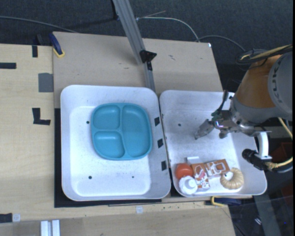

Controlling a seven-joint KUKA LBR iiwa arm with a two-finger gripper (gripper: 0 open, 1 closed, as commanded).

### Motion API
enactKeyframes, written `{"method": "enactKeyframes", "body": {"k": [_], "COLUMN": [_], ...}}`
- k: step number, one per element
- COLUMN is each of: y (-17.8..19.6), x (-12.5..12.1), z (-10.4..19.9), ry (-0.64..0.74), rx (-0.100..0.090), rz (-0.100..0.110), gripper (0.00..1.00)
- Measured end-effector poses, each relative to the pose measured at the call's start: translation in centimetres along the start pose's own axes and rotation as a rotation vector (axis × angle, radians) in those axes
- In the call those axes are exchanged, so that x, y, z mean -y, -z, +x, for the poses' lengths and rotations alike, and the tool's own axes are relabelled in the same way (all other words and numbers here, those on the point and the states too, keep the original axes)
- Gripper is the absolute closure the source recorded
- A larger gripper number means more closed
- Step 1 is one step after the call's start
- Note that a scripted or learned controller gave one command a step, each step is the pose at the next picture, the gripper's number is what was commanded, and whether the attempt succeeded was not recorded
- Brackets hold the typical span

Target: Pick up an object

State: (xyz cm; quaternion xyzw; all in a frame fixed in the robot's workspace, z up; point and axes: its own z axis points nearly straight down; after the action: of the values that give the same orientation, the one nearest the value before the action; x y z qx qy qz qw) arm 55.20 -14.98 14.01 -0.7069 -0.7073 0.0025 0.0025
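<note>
The gripper [202, 132] hangs over the bare middle of the right bin [187, 104], and it's too small and blurred here to tell how it's set or whether it has hold of anything. The pickable items sit bunched along that bin's near edge, apart from the gripper: an orange and white bottle [186, 178], a patterned carton [209, 173] and a tan ring-shaped pastry [232, 179]. Over in the left bin [73, 132] lies a blue divided plate [121, 131].
</note>
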Motion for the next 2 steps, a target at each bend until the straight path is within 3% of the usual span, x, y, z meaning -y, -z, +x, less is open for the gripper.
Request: {"method": "enactKeyframes", "body": {"k": [1, 2], "y": [-5.2, -4.1], "x": [0.0, 0.0], "z": [0.0, 0.1], "ry": [0.001, 0.002], "rx": [0.002, 0.000], "rz": [-0.006, -0.005], "gripper": [0.00, 1.00]}}
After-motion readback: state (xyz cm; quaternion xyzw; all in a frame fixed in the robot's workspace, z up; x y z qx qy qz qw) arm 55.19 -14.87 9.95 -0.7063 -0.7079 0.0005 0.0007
